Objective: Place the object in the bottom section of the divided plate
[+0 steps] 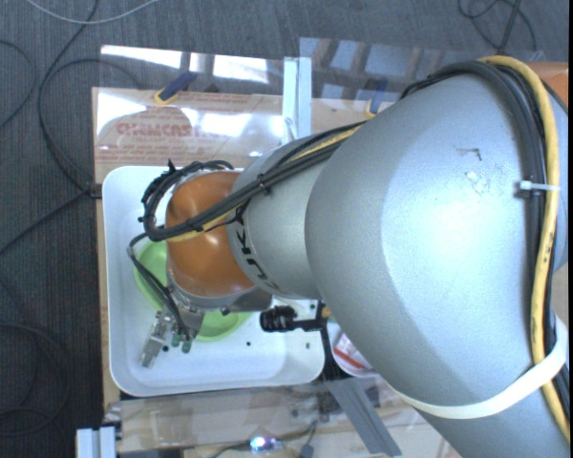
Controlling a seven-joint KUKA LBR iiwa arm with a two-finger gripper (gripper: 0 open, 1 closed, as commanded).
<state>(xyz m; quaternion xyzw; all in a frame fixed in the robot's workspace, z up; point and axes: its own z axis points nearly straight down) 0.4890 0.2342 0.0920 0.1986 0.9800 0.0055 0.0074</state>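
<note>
Gripper [162,342]: low over the left bin [119,256], near its front edge; I cannot tell the finger spread or whether anything is held.
Green plate [153,265]: mostly under the wrist; dividers hidden.
Object: possibly hidden by the arm.
Risk: releasing blind could miss the bottom section.
</note>
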